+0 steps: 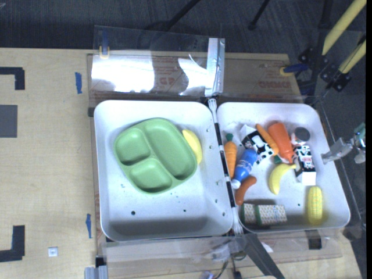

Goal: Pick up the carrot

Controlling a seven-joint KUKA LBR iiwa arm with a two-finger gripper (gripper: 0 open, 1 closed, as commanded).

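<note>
On my feed, right bin: carrot against its left wall, green top toward the far side, blue bottle just beside it; banana and corn cob further right. Left bin: green divided plate. End effector at right edge; state I cannot tell.

From my feed I see a pale wooden bench marked with black tape corners and blue tape strips. Beyond it lies dark grey carpet, crossed by black stand legs. Glare whitens a clear plastic sheet.
</note>
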